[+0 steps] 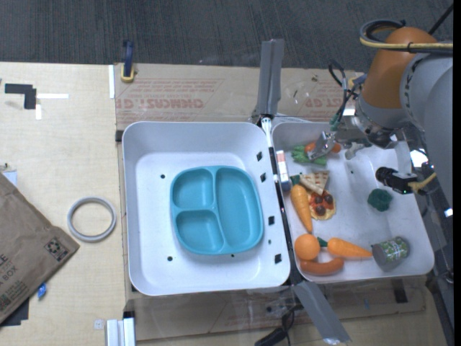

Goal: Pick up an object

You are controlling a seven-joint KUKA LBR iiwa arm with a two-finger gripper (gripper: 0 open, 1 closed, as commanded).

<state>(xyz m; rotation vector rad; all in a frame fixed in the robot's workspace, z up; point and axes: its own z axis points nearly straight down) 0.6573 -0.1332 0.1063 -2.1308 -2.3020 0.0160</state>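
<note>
On your far left a brown cardboard piece (25, 247) shows the letters "BOX", beside a tape ring (91, 218) on the bench (57, 143). The left bin (137, 215) holds a teal divided plate (216, 210). Behind it, cardboard (180, 92) carries mirrored red print you cannot read. The right bin (360, 175) holds toy carrots (350, 249), an orange (307, 246), a pizza slice (321, 203) and a green lump (379, 200). The pincer (325, 144) sits low at that bin's back corner over a small red-and-green toy (308, 151); its opening cannot be told
</note>
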